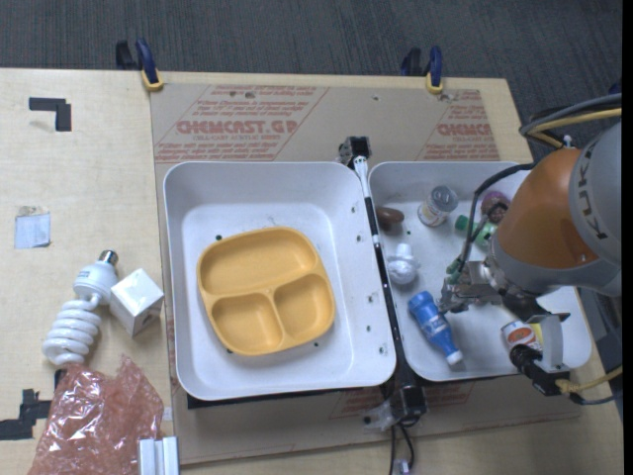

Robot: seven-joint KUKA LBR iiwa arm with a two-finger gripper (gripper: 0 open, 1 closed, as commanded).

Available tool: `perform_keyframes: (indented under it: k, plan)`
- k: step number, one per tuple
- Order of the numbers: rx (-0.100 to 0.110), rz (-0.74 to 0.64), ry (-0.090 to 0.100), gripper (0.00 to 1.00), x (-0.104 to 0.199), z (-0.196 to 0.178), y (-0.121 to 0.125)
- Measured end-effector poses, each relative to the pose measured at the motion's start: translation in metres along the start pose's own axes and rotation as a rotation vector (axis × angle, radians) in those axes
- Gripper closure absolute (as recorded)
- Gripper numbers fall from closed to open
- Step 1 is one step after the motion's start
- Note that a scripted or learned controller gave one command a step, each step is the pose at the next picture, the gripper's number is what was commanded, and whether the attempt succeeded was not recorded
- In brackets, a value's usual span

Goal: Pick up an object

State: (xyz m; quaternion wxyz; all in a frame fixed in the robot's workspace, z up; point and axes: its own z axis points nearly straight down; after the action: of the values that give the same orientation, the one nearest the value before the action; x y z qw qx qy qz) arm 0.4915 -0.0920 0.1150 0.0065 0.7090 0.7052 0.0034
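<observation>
I see the arm (554, 226) reaching in from the right, its grey body and orange band hanging over the right bin (396, 181). The gripper (463, 290) sits low inside that bin, just right of a blue bottle (433, 328) that lies tilted on the bin floor with its white cap toward the near edge. I cannot tell how the gripper stands, as the wrist covers most of it from this angle, and I see nothing held in it.

Other candidates in the right bin: a small white crumpled object (402, 263) just beyond the bottle, a brown piece (390, 217) farther back beside the divider, a round metallic-topped item (438, 204) near the far wall, and something green (475, 228) partly under the arm.

The left bin (188, 295) holds a yellow divided plate (265, 290) with three compartments, lying flat.

Out on the surface (79, 186) to the left lie a spiral light bulb (81, 310), a white cube (136, 300) touching it, and a crinkled reddish plastic bag (99, 419) at the near edge.
</observation>
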Motion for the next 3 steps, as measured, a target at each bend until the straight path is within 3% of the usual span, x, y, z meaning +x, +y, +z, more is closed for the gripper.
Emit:
perform_keyframes:
  k: [1, 2, 3]
  plan:
    - [0.013, -0.006, 0.004, 1.00, 0.0611, -0.0777, -0.0125]
    - [0.011, -0.008, 0.003, 1.00, 0.0607, -0.0874, -0.0107]
    - [0.011, -0.008, 0.003, 0.00, 0.0607, -0.0874, -0.0107]
